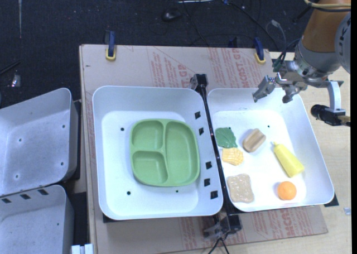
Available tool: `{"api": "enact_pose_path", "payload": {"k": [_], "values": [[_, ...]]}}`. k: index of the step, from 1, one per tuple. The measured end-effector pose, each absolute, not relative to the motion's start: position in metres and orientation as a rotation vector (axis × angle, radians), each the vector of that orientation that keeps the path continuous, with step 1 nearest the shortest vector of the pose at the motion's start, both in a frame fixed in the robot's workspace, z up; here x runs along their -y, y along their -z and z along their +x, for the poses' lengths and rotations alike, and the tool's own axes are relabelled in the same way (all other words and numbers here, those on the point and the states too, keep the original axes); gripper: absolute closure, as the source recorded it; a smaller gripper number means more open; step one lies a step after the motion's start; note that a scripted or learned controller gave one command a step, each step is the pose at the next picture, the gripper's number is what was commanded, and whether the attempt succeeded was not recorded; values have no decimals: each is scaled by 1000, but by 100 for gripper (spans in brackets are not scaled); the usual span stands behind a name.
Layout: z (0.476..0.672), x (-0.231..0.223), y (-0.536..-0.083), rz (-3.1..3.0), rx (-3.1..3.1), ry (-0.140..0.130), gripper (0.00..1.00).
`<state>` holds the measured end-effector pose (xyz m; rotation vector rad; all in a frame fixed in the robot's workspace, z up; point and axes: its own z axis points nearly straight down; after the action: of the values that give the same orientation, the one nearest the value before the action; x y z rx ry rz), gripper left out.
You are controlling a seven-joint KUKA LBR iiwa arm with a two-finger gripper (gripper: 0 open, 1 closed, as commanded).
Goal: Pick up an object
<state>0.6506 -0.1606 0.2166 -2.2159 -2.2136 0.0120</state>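
Observation:
The right bin (312, 141) holds several food items: a dark green piece (225, 136), a tan bread roll (254, 140), a yellow corn piece (233, 157), a yellow bottle (288, 159), a beige cracker (240, 187) and an orange (286, 191). My gripper (275, 91) hangs above the bin's far edge, well beyond the items. Its two fingers are spread apart, and nothing sits between them.
The left bin (111, 119) carries a green divided tray (165, 152). Black clips line the wall shared by the bins. A brown board (145, 60) lies under both bins, with blue clamps at its far edge. Spare white bins sit at the far left.

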Motion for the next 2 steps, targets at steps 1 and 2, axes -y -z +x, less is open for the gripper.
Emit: {"api": "enact_pose_path", "payload": {"k": [1, 2], "values": [[653, 160, -224, -2221, 2223, -1, 0], [651, 151, -165, -2216, 2221, -5, 0]]}}
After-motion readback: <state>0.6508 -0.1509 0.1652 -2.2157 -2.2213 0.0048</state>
